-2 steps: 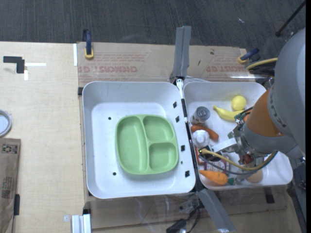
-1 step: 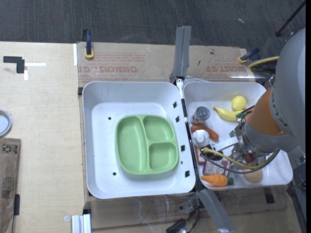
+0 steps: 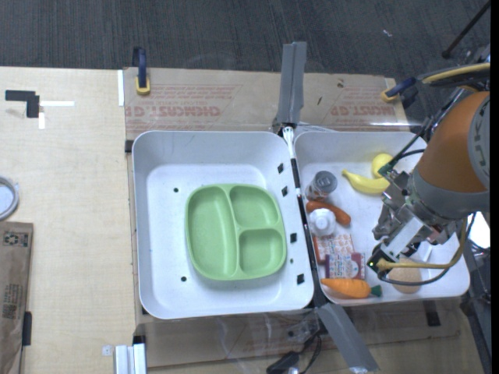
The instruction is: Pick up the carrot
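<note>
Two white bins (image 3: 148, 209) on tan bench (image 3: 62, 170), dark floor (image 3: 195, 14), gripper (image 3: 380, 261) grip unclear

Just left of the gripper (image 3: 380, 262), the carrot (image 3: 346, 287) is bright orange with a small green tip. A tan, bun-like item (image 3: 405, 276) lies right beside the jaws. Above them sits a yellow banana (image 3: 365, 181). Further left, a red-and-white printed packet (image 3: 340, 255), a white bottle (image 3: 323, 223) and an orange-red piece (image 3: 331, 209). Well left, a pale green divided plate (image 3: 234, 231) rests in a white bin (image 3: 156, 209). The arm (image 3: 460, 162) shows orange over grey.
</note>
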